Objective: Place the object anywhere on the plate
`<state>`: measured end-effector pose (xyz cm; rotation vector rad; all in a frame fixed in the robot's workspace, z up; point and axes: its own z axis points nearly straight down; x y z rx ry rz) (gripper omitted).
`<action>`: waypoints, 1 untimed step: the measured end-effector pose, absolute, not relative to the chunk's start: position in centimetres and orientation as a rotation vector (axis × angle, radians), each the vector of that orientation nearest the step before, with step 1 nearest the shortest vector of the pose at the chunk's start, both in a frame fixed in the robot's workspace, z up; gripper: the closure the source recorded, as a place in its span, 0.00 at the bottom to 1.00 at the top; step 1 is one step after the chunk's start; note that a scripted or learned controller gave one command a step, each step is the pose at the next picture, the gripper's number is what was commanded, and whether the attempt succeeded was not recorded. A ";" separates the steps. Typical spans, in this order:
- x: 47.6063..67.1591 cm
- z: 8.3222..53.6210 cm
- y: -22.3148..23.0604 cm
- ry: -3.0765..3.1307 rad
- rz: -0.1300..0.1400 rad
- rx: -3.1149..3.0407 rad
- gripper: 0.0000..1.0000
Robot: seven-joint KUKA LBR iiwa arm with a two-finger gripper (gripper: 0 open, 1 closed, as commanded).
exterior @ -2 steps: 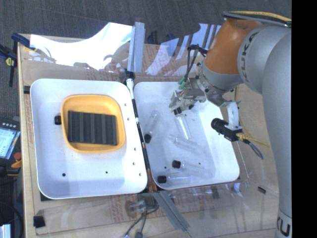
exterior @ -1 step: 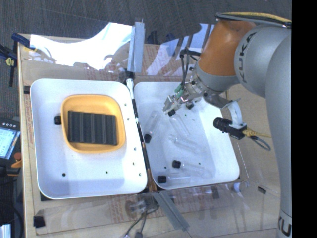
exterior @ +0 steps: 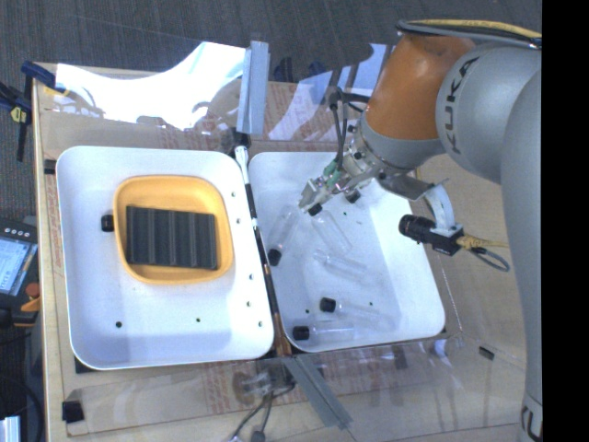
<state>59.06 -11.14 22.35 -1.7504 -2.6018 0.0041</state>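
The objects to move appear to be clear plastic pieces lying in the right bin, near its middle and toward the front; they are transparent and hard to outline, so their number and shape cannot be told. Some carry small black caps, one near the front centre, another at the front left corner.

None of them is on the plate. The yellow plate sits in the left bin, and a dark ribbed rack-like item lies on it. A small black bit rests on the bin floor just beside the plate's left rim.

The gripper hangs over the back part of the right bin, angled down and to the left, well apart from the plate. Whether it is open or closed cannot be told at this size. Nothing recognisable is seen in it.

Judgement: task at an early stage. A pick from the right bin, the carry across the divider and the release on the plate all seem left to do. Clear parts may prove hard to grasp.
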 end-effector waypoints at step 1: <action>59.5 23.1 -6.6 -2.706 0.003 -1.590 1.00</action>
